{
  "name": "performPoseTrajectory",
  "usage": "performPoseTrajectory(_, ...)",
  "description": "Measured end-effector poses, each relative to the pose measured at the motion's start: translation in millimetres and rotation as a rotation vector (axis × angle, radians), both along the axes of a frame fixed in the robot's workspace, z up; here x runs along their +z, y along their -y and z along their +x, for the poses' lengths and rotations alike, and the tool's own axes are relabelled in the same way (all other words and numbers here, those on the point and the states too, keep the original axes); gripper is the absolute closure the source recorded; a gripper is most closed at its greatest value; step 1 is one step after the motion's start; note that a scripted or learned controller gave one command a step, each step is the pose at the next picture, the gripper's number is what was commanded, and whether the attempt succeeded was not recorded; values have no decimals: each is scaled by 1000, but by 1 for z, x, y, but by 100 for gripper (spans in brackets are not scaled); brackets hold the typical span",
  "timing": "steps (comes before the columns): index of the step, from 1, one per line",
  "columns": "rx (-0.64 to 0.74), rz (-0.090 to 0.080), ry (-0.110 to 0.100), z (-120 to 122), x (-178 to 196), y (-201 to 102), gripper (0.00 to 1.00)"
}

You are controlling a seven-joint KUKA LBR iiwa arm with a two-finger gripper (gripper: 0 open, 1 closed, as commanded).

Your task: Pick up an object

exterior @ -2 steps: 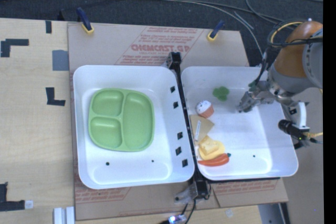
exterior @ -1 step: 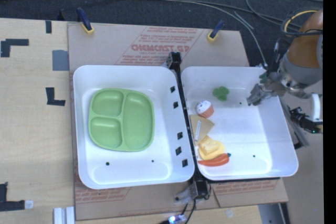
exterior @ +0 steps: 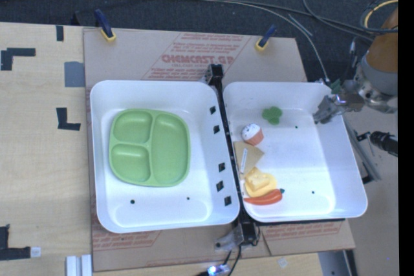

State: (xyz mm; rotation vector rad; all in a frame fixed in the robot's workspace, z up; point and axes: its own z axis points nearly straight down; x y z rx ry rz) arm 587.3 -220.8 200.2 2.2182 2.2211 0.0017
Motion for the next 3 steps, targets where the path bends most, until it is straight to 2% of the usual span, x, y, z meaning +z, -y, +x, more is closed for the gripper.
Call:
performPoseTrajectory(1, 0, -1, 1, 1, 53, 0, 100)
performPoseTrajectory(3, 4, 2, -4, -34, 47, -99, 100)
